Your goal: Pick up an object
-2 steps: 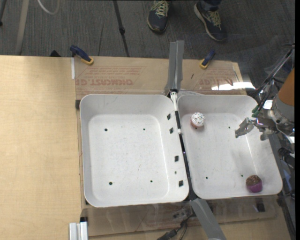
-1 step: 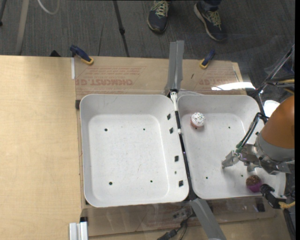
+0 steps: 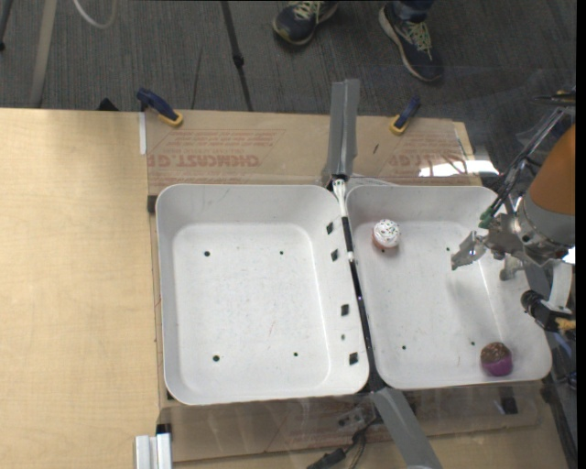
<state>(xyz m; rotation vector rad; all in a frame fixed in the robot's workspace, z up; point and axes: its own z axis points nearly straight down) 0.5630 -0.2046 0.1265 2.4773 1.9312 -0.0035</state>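
Two shallow white bins are seated side by side on the table (image 3: 73, 275), whose pale wooden surface extends to the left. The left bin (image 3: 174, 293) shows only small dark holes in its floor. The right bin (image 3: 421, 366) holds two objects. A small white ball with dark speckles and a reddish underside (image 3: 386, 234) is located near the far wall of the right bin, close to the divider between the bins. A small rounded object, brown on top and purple below (image 3: 497, 358), is located in the near right corner of the same bin, just beside the bin wall. The two objects are well apart.

The arm (image 3: 554, 192) is seen entering from the right, with its orange band visible at the frame edge. The tool (image 3: 485, 249) is positioned over the right side of the right bin, between the two objects and touching neither. One grey finger (image 3: 465, 253) is seen pointing left and downward toward the bin floor. Nothing is seen between the fingers; whether they are set wide or narrow cannot be told from this angle.

Two clamps with orange tips (image 3: 160, 106) (image 3: 405, 114) are fixed along the far edge of the cardboard sheet (image 3: 238, 151) lying under the bins. A pair of shoes (image 3: 362, 23) is visible on the floor beyond the table.
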